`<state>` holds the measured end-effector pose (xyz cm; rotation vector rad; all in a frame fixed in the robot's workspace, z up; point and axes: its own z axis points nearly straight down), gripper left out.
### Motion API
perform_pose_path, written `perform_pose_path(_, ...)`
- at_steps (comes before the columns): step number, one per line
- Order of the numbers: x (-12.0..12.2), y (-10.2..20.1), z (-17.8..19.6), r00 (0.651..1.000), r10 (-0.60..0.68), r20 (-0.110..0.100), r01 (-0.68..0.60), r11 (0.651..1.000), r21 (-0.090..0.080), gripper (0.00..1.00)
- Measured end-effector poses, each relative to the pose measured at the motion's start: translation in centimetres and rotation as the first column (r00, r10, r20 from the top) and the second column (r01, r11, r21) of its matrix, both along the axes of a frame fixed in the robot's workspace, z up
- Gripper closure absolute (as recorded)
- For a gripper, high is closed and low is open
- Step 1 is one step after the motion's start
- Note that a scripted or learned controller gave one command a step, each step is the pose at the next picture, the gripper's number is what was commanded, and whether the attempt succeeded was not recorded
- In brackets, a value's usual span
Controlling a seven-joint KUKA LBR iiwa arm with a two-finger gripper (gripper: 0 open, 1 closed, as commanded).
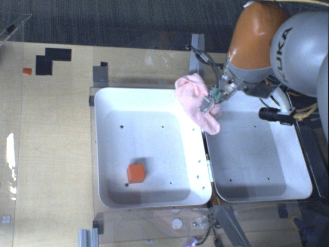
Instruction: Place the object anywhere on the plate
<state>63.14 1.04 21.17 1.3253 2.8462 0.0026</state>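
Crumpled pink cloth [196,105] draped over bins' divide.

Orange block [136,173] lies in left bin [110,107]; black marks [51,59] on bench [46,153].

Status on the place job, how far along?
Done: the pink cloth is picked up, hanging from the gripper above the seam between the bins. In hand: carrying it. Left: the release. I can't make out a plate; the left bin holds an orange block.
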Motion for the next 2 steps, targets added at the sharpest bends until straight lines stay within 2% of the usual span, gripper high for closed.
perform_pose_path(1, -3.0, 3.4, -0.7, 0.921, 0.39, 0.0, -0.39, 0.921, 0.0, 1.0)
perform_pose_path(2, -5.4, 6.8, -0.3, 0.698, 0.716, 0.003, -0.716, 0.698, -0.002, 1.0)
